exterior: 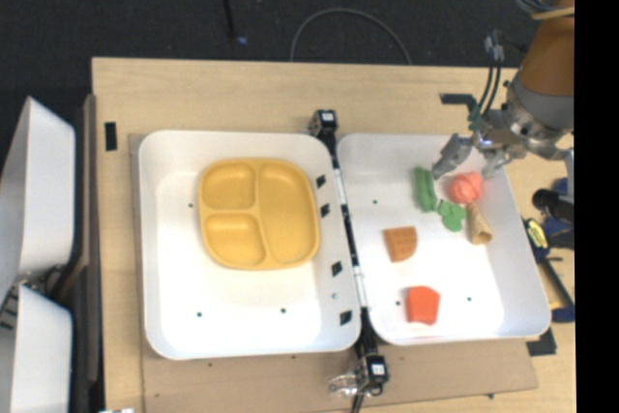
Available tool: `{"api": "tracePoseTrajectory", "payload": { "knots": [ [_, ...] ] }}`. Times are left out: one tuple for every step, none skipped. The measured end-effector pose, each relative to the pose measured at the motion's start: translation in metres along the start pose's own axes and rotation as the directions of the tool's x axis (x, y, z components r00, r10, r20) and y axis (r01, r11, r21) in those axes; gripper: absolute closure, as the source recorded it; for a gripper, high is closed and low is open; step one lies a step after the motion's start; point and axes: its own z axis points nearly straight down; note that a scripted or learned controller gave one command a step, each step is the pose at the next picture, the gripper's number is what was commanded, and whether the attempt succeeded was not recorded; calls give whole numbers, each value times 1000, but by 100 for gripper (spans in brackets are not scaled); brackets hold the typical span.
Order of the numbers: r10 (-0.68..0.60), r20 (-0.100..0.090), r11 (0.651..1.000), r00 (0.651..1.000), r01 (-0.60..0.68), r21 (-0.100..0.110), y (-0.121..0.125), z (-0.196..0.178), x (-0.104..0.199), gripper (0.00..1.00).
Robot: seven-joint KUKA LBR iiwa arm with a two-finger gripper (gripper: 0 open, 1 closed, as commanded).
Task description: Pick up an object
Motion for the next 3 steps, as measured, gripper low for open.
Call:
{"api": "tracePoseTrajectory", "payload": {
  "knots": [
    [-3,3,1000,1000,4,-13,3,-9,0,0],
    [0,3,1000,1000,0,-9,5,54,-4,0],
    [1,2,1000,1000,-1,-9,1,113,2,0]
  ]
}}
